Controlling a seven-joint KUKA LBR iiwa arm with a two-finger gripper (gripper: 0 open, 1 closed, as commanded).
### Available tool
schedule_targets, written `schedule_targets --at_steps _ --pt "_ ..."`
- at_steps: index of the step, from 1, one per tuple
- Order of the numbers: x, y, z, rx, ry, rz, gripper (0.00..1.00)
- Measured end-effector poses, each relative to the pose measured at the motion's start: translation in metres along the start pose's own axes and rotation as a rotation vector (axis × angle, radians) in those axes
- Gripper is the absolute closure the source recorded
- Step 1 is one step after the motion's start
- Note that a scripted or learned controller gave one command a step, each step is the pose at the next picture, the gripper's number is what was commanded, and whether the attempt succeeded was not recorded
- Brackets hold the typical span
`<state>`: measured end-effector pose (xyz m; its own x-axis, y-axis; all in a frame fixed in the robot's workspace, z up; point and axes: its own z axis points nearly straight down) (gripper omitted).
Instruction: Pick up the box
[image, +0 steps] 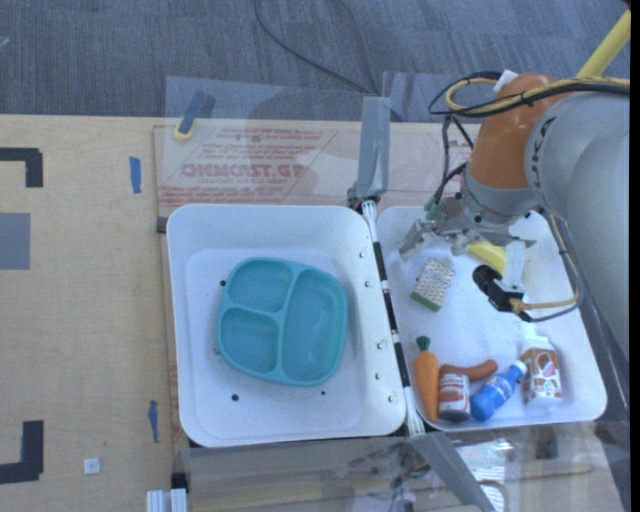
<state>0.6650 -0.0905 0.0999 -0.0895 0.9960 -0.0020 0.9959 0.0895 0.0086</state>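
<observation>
The box is small, pale with a green dotted face, and lies flat in the upper left part of the right bin. My gripper hangs just above and behind it, under the orange wrist band, close to the bin's far left corner. Nothing shows held in the gripper, and the box rests on the bin floor.
A teal divided plate lies in the left bin. The right bin also holds a carrot, a can, a sausage, a blue bottle, a small carton and a yellow banana.
</observation>
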Motion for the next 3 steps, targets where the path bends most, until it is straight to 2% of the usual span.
schedule_targets --at_steps 1,2,3 --pt "0.0 -0.012 -0.088 0.004 0.0 0.124 0.0" --pt "0.001 -0.042 0.009 0.006 0.001 0.217 0.0" --pt "-0.026 -0.05 0.009 0.008 0.001 0.22 0.0"
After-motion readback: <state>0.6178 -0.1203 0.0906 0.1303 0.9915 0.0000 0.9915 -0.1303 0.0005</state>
